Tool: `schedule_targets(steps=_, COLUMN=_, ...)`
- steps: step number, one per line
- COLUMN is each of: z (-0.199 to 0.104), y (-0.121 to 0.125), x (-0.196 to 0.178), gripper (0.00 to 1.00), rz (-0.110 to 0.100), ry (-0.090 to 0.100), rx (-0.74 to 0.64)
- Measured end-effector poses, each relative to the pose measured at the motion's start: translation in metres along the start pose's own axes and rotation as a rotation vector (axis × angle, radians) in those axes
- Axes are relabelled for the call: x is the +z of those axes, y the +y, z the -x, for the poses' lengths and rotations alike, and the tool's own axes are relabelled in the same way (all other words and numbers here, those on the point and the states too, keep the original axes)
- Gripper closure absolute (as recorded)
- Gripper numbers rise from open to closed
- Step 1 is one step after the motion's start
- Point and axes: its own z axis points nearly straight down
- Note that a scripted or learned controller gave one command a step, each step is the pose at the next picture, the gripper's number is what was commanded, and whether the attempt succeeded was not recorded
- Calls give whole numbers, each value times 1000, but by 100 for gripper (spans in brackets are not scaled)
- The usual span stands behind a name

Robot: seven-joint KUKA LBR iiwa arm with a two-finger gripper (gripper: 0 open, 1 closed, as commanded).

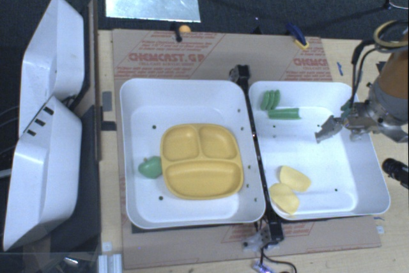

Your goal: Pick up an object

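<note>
counter [211, 45] w/ two white bins | left bin [137, 137]: yellow tray [201, 160], green piece [150, 167] | right bin [364, 195]: green beans [276, 105], yellow pieces [289, 187] | end effector [327, 130] over right bin, holds nothing, finger state can't tell

The arm [391, 83] is cut off at the right edge (its claw [326, 130] too small to read)
</note>
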Motion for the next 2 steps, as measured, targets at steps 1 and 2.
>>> schedule_targets(steps=1, z=11, y=34, x=-13, gripper=0, rz=2, ry=-1, rx=-1)
schedule_targets(steps=2, z=29, y=94, x=-46, gripper=0, rz=4, ry=-1, rx=-1)
